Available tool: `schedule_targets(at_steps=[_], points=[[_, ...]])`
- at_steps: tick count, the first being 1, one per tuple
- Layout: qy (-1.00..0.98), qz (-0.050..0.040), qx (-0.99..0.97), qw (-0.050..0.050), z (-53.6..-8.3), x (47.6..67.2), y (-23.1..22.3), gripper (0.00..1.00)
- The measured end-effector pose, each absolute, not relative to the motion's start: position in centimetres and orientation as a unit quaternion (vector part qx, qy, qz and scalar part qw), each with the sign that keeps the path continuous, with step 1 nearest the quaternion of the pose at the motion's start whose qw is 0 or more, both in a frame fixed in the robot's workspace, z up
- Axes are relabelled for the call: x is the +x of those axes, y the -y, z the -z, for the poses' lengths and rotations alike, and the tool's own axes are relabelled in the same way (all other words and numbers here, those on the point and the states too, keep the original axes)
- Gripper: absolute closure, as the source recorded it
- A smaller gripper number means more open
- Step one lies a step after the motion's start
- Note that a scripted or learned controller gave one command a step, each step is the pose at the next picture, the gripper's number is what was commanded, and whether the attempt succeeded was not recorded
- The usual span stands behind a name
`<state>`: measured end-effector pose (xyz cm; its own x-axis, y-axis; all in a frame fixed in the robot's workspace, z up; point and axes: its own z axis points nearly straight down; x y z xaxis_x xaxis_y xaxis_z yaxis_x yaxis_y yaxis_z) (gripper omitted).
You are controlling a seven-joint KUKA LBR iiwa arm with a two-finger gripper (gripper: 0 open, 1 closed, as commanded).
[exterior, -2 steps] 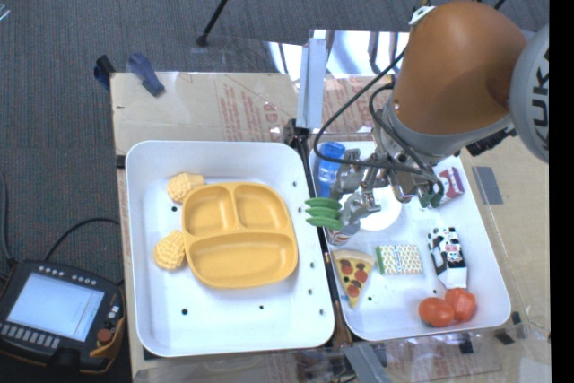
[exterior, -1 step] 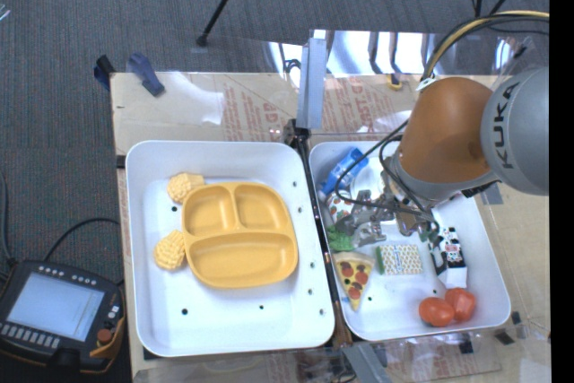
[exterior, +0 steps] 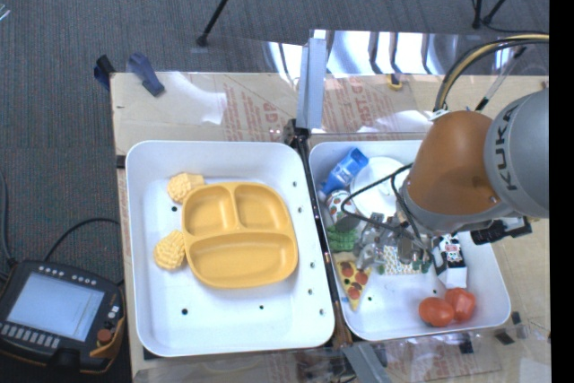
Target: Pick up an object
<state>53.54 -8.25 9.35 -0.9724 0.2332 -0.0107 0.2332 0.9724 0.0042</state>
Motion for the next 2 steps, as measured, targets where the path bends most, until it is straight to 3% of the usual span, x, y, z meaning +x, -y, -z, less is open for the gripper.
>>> schedule_targets(at_steps=[1,2], points=[[-0.980,-0.0018,0.198,0.005,-25.6,56.4,0.4,1.00],[-0.998,-0.0003,0.064,-0.002,-20.5,48.9,3.0,1.00]])
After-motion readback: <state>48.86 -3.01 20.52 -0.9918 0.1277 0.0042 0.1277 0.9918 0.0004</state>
